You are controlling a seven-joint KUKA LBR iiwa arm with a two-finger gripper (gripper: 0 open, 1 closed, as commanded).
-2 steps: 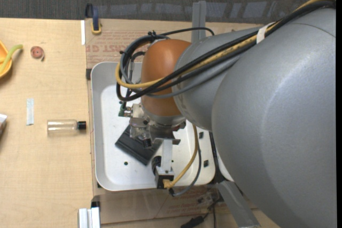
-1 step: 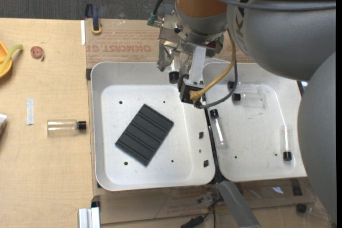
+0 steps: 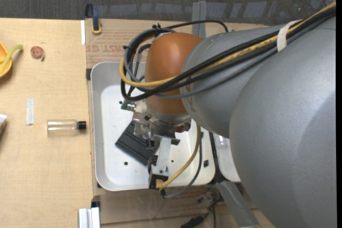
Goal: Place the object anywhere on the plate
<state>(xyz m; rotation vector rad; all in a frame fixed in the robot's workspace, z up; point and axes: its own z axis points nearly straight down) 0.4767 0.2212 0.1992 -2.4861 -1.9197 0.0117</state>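
In the camera view, the grey arm's tool (image 3: 155,142) hung low inside the shallow white bin (image 3: 104,115), touching or just above a flat black rectangular object (image 3: 130,142); whether it gripped could not be told. No plate was identifiable, so placement looked undone.

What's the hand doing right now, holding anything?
Hand: low in the bin, over a dark flat object. Cannot be told whether it is open, closed or holding that object; the arm hides it.
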